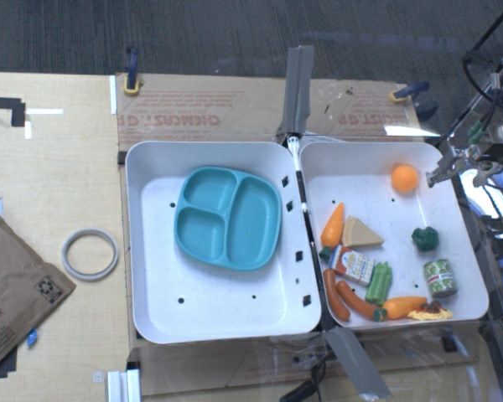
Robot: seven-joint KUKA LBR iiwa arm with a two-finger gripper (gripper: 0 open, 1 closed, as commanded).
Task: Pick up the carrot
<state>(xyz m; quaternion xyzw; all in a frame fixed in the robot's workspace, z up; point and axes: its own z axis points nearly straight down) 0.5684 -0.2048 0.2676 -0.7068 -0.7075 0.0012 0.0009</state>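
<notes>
Progress looks nil to us: the orange tapered carrot lies untouched by the left wall of the right white bin, while the gripper, whose state we cannot tell, hangs at that bin's far right rim.

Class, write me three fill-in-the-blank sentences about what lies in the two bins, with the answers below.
1. The teal divided plastic plate lies in the ____ white bin.
2. The round orange ball lies in the ____ white bin.
3. The tapered orange carrot lies just left of a tan ____-shaped wedge.

Answers: left; right; triangle
</notes>
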